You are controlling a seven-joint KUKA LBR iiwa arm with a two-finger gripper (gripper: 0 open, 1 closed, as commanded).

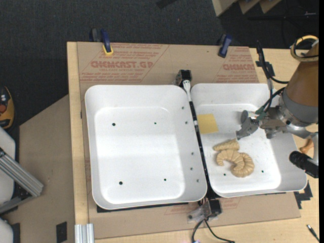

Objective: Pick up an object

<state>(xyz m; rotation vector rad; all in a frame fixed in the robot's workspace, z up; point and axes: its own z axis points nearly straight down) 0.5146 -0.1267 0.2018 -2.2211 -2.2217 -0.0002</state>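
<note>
Camera view: gripper point(246, 127) hovers in the right bin point(229, 185) above the croissant-like pastry point(234, 159), fingers apparently parted and empty, seemingly lined up for descent.

The arm point(299, 92) reaches in from the right, its pincer point(246, 125) angled down-left.

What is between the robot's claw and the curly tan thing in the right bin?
Nothing visible. The end effector hangs over the right bin, with bare bin floor between it and the curly tan thing. The yellow square lies off to the side.
</note>
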